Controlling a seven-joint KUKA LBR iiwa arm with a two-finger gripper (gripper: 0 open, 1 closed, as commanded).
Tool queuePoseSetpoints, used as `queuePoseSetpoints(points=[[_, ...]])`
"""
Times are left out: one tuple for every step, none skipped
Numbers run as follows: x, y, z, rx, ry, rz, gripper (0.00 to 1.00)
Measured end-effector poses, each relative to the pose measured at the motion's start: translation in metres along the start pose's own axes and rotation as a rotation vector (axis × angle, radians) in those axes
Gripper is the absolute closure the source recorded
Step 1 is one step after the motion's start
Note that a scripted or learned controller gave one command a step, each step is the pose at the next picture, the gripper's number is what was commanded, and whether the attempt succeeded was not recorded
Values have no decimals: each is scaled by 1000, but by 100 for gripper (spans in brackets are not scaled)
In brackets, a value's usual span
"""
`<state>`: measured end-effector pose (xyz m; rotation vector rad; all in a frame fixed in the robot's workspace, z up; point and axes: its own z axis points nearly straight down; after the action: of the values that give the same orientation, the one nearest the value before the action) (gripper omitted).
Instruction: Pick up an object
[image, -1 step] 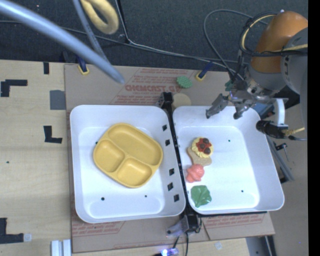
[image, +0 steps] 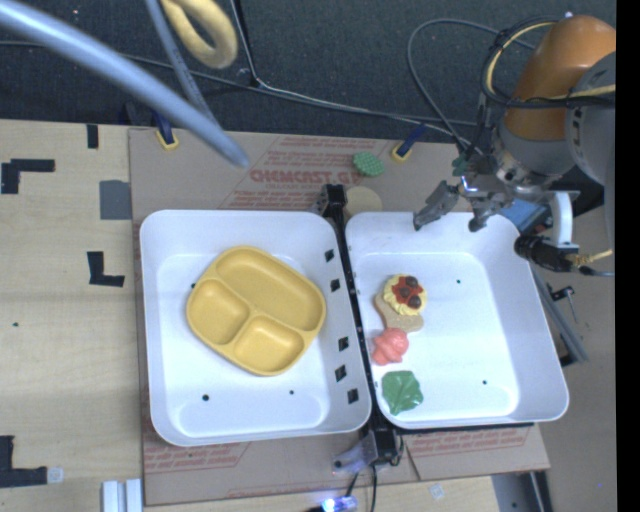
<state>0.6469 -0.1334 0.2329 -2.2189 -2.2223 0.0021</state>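
Hovering above the far rim of the right bin (image: 520, 330), the end effector (image: 452, 216) is shown with fingers spread wide and nothing between them. Three toy foods are lined along this bin's left side: a small tart (image: 403, 298), a pink piece (image: 390, 346) and a green leaf (image: 401, 391). A yellow divided plate (image: 256, 309) is seen in the left bin (image: 165, 300).
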Motion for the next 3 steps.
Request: queuePoseSetpoints(points=[[-5,4,46,3,-2,1,0],[-9,5,89,1,-2,0,0],[-8,4,143,4,-2,0,0]])
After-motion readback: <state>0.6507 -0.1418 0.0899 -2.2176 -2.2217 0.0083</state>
